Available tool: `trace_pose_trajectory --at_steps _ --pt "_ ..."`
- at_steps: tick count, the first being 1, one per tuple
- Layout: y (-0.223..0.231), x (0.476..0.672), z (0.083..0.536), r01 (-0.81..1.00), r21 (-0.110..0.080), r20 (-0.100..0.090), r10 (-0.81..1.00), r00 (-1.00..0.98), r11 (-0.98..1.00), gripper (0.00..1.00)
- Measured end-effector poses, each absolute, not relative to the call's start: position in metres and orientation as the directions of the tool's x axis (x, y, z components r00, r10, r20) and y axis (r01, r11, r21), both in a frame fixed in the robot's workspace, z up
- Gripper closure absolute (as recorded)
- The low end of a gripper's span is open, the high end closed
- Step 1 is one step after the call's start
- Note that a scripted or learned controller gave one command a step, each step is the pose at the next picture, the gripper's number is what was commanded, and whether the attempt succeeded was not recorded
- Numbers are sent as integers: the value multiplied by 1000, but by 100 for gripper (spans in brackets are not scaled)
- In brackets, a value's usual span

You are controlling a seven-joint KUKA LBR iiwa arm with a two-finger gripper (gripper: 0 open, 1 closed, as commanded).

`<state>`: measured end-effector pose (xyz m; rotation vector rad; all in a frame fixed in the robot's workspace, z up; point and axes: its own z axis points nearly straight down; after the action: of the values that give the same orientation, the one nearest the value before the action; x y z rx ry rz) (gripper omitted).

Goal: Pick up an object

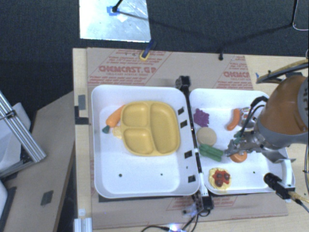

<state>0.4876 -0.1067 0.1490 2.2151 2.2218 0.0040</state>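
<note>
Gripper point(237, 149) sits low in the right bin point(251, 180), over the orange-red piece point(238, 156) and touching or just beside the green cucumber-like toy point(211, 152). You cannot tell how the jaws stand; the wrist hides them. The toy looks like light, stiff, smooth plastic, so expect slip. Judgement: take the green piece across its narrow middle, square to its long axis. A beige round piece point(207, 136) lies just beside it.

Red "CHEMCAST GP" print, mirrored, on the brown board point(126, 67) under the bins
</note>
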Motion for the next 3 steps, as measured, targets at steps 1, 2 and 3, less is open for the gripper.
trace_pose_trajectory --at_steps 1,2,3 --pt "-110 494 193 1000 7 -2 1000 -4 4 100" --pt "-110 496 226 1000 6 -1 1000 -4 4 100" --pt "-68 524 216 1000 4 0 1000 -8 8 100"
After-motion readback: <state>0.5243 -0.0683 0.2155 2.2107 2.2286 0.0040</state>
